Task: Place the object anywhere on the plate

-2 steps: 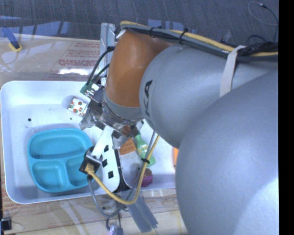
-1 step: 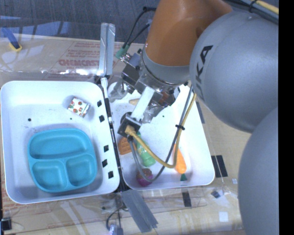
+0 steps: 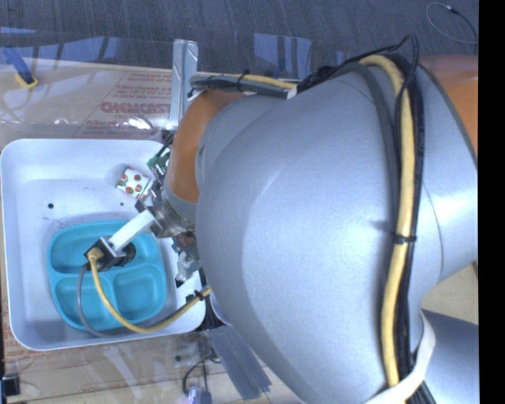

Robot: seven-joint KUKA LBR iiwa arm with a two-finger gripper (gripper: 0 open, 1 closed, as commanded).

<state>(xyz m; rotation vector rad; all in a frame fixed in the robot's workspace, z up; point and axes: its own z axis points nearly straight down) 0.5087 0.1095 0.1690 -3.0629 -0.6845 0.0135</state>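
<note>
Small white spotted object (image 3: 133, 181) lay on the white bin (image 3: 34, 167) floor, near the blue plate (image 3: 135, 297) but off it. You saw the gripper (image 3: 160, 194) just beside the object; you could not tell whether it was open or closed.

White bin (image 3: 23, 234), shallow, sits directly beneath me. Beyond its far wall I note clear sheeting with red print (image 3: 126, 103), blue tape strips (image 3: 17, 57) along its edge, then grey carpet (image 3: 236, 7).
</note>
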